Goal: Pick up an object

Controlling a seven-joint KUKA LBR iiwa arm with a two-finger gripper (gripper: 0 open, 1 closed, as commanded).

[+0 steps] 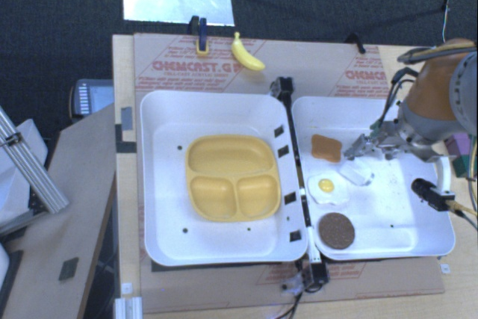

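**Right bin: three items, hand low among them**

- Arm [441,97]: enters from the right edge of the frame, wrist bent down over the right bin [429,239].
- Hand [357,149]: low in the bin's upper middle, tips pointing toward frame left. Whether its fingers are spread or pressed together cannot be told at this size; nothing is seen between them.
- Toast [326,148]: tan square, flat on the bin floor, just left of the hand. Contact cannot be told.
- Egg [328,188]: white with yellow yolk, below the toast, near the divider between the bins.
- Patty [337,230]: dark brown disc, lower left of the right bin, well apart from the hand.
- Tray [231,177]: yellow, three compartments, centre of the left bin [160,160].
- Banana [246,54]: on the tabletop above the bins, upper centre of the frame.

Step in hand, judged: closing on the toast, the nearest item. To do it well, centre the hand over the toast, straddle its two opposite edges, go right down to the floor since the piece lies thin and flat, then grip and lift straight up.
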